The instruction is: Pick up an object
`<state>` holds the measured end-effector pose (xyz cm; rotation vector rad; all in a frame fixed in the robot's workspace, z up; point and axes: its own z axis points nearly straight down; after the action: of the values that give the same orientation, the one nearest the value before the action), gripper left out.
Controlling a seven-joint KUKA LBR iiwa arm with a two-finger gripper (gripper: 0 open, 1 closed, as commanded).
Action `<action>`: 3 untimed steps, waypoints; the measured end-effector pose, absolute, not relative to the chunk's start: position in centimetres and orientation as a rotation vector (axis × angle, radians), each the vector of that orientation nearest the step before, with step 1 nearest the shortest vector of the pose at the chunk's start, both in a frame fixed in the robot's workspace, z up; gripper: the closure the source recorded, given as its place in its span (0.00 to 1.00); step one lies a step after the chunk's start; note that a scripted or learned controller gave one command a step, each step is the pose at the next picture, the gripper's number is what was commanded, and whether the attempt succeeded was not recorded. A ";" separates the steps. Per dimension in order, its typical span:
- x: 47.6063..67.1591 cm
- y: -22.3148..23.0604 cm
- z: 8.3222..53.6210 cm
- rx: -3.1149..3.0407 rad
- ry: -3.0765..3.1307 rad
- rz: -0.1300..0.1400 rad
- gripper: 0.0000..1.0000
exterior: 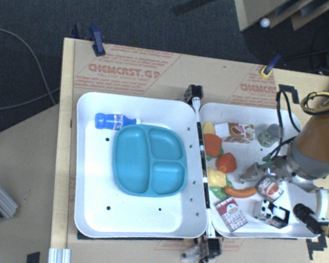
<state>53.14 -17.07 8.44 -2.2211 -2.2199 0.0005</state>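
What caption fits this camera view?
Robot claw reaching among toy food in the right bin.

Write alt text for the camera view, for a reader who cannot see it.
The arm reaches from the right into the right bin, its gripper low among small toy foods and packets. The left bin holds a blue divided plate and a small blue bottle.

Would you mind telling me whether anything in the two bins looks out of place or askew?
Mildly, yes. A blue and white bottle lies on its side in the left bin, beside the blue divided plate. The right bin is a jumble: toy foods such as a sausage and small packets lie at odd angles. Nothing looks spilled or broken.
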 end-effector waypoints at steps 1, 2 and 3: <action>53.2 -17.0 9.4 -2.222 -2.221 -0.002 1.00; 51.8 -11.4 18.7 -2.220 -2.223 -0.001 1.00; 54.7 -8.8 20.3 -2.220 -2.223 -0.001 1.00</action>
<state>54.68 -8.76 20.25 -2.2203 -2.2231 -0.0010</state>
